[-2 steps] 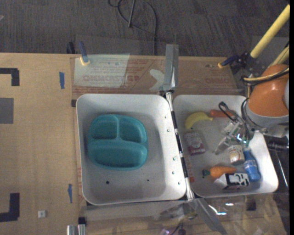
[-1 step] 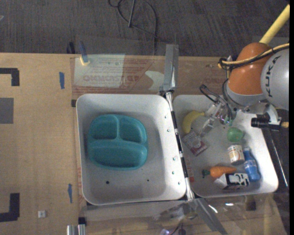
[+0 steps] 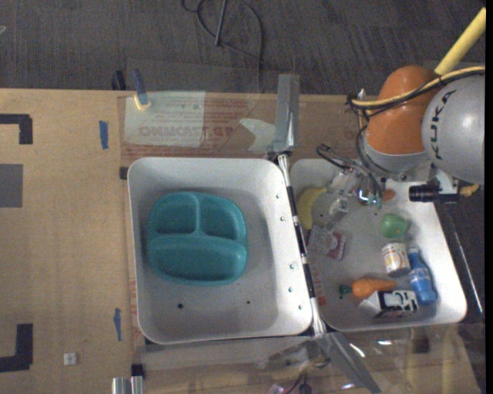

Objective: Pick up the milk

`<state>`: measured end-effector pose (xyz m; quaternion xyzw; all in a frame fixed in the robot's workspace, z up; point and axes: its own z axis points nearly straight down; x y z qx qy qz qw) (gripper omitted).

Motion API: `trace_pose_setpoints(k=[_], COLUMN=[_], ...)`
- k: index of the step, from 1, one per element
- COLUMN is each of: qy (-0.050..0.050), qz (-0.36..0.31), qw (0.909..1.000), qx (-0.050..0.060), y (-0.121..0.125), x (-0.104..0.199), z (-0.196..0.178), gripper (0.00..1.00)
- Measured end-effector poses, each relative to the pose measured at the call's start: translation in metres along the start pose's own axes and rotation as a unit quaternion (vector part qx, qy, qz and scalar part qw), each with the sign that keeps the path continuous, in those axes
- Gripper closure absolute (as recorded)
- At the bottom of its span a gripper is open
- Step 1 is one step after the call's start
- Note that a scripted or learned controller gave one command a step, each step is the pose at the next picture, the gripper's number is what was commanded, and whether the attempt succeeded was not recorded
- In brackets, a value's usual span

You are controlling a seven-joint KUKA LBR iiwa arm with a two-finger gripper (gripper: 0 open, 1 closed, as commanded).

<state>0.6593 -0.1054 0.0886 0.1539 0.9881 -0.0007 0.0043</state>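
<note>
1. We see the arm (image 3: 454, 127) reaching in from the right of the camera view, its grey housing rounded and bulky at the upper right.
2. We spot the orange band (image 3: 400, 108) sitting just above the wrist, a yellow cable looping across it.
3. We follow the wrist down and to the left, angled at a slant.
4. We find the gripper (image 3: 350, 192) at the tip, low and pointing left and downward.

Robot lab: plywood bench (image 3: 62, 254), tape marks (image 3: 103, 135), 2 white bins (image 3: 146, 231), loose cables (image 3: 223, 23).
</note>
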Motion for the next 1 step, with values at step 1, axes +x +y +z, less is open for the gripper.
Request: trace_pose_setpoints(k=[1], qy=[-0.001], qz=[-0.029], qw=[0.9996], qx=[-0.001], y=[-0.0372], x=[0.0463], z=[-0.1440], gripper=[0.00])
